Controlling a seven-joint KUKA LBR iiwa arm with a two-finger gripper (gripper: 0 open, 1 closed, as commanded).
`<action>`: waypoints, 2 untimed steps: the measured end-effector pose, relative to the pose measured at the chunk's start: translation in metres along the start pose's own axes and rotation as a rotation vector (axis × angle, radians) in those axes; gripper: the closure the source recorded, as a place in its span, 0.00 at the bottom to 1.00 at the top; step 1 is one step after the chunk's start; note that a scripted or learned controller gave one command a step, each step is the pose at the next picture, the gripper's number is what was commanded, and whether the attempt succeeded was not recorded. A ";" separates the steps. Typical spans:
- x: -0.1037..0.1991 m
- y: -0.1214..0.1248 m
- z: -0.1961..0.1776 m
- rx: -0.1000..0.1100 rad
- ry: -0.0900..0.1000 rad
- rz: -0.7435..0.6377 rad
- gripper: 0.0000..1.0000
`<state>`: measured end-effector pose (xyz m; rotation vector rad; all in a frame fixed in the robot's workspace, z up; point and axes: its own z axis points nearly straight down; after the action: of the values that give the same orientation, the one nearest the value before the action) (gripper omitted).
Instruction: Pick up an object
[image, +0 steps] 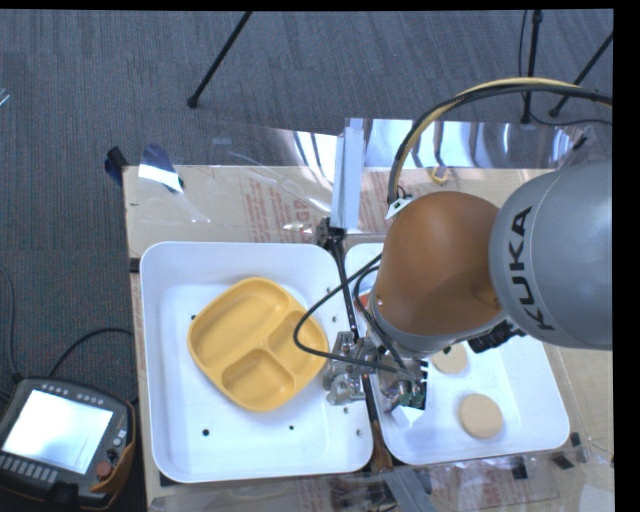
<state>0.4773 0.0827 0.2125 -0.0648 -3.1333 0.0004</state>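
A yellow divided plate (257, 342) lies in the left bin (170, 440), tilted slightly toward the bin's middle. Two tan round discs rest in the right bin (545, 425): one (481, 415) near the front, the other (451, 360) partly under the arm. My gripper (350, 378) is low at the right edge of the left bin, just off the plate's right rim and close to the wall between the bins. The orange wrist band (435, 270) hides much of the right bin. I see nothing held in the gripper.
A small green and dark item (414, 396) shows beside the gripper, just inside the right bin. Black cables (345, 285) loop over the wall between the bins. A teach pendant (65, 430) sits on the floor at lower left.
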 end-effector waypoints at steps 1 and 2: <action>0.000 0.001 -0.009 0.000 0.001 -0.006 1.00; 0.001 -0.002 -0.008 0.000 -0.003 0.296 1.00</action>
<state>0.4760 0.0806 0.2207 -0.5272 -3.0929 0.0017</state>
